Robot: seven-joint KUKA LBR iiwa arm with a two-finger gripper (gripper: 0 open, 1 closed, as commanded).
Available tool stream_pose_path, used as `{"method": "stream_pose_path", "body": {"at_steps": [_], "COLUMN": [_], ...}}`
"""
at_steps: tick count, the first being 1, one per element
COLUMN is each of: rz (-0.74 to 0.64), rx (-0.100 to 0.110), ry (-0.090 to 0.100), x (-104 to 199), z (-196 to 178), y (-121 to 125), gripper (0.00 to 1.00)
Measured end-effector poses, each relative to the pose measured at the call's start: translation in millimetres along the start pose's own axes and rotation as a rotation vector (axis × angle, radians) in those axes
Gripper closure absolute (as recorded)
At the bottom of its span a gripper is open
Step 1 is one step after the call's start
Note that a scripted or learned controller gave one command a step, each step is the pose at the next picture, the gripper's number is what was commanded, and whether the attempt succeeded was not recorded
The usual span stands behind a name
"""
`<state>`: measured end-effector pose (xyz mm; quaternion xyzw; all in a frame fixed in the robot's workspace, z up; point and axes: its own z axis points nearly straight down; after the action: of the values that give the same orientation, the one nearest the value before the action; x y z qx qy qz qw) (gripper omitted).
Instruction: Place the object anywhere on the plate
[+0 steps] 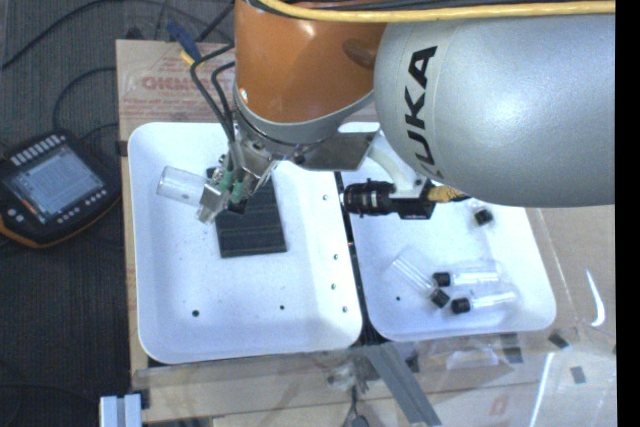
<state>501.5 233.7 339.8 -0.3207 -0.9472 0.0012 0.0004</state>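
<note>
A clear plastic vial (179, 185) lies in the left bin (170, 315), near its far left side. A dark ridged square plate (253, 229) rests in the middle of that bin. My gripper (224, 194) hangs over the plate's far left corner, just right of the vial. The vial's right end sits close to the gripper tip, and I cannot tell whether they touch. The big orange and grey wrist hides the bin's far side.
The right bin (520, 315) holds several clear vials with black caps (470, 293) and a loose black cap (483, 216). A black fitting (385, 201) sits over the divide between the bins. A teach pendant (50, 183) lies left of the bench.
</note>
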Motion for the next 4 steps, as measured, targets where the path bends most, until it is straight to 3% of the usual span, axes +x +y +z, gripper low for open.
{"method": "stream_pose_path", "body": {"at_steps": [1, 2, 3, 4], "rz": [0.399, 0.168, 0.387, 0.124], "rx": [0.001, 0.001, 0.002, -0.001], "ry": [-0.001, 0.0, 0.001, -0.002], "x": [-68.9, -23.8, -5.0, -62.8], "z": [-9.7, -0.9, 3.0, -80.9], "y": [50.0, -1.4, -6.5, 19.0], "gripper": [1.0, 1.0, 1.0, 1.0]}}
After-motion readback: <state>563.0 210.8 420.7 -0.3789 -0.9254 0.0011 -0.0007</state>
